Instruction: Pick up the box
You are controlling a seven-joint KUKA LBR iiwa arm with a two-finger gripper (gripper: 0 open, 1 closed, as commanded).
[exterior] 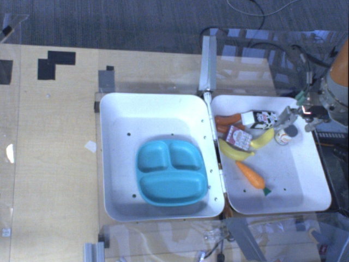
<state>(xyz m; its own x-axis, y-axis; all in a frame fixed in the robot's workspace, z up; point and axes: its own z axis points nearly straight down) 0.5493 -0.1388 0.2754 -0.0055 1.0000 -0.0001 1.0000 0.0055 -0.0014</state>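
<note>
The claw (290, 120) hangs over the upper right of the right bin (305, 201), and whether it is open or closed I cannot tell from this slant. The box (239, 137), a small dark-red pack, lies to its left and a little lower in the view, resting on the banana (248, 146) beside the sausage (228, 120), its long axis seemingly running upper left to lower right. The arm (335, 91) enters from the right edge, wrist bent down toward the bin

Even, bright overhead lighting; soft shadow under the blue tray (172, 172); faint glare on the surface (49, 146) at left; focus mildly soft throughout
</note>
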